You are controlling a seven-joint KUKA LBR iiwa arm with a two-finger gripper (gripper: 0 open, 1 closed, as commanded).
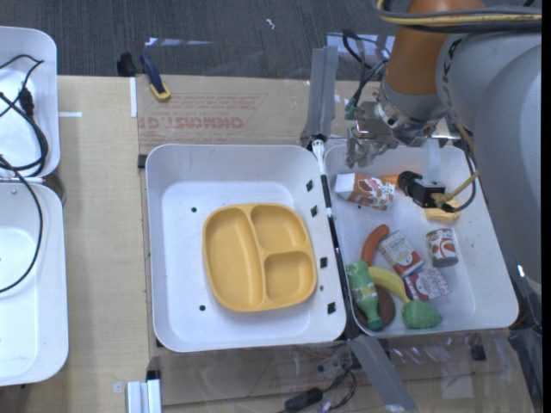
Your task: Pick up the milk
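The milk [366,189] is a small white carton with an orange-brown print. It lies on its side in the right bin [491,256], near that bin's far left corner. My gripper [362,150] hangs just beyond and above the carton, close to the bin's back wall. Nothing shows between gripper and carton, and the two look apart. The grey arm with its orange band comes in from the upper right and hides the bin's far right corner.
A yellow divided plate [258,256] lies in the left bin [172,231]. The right bin also holds a sausage [374,243], a small box [399,251], a can [442,246], a banana [387,280], a green bottle [362,293] and a green lump [420,315].
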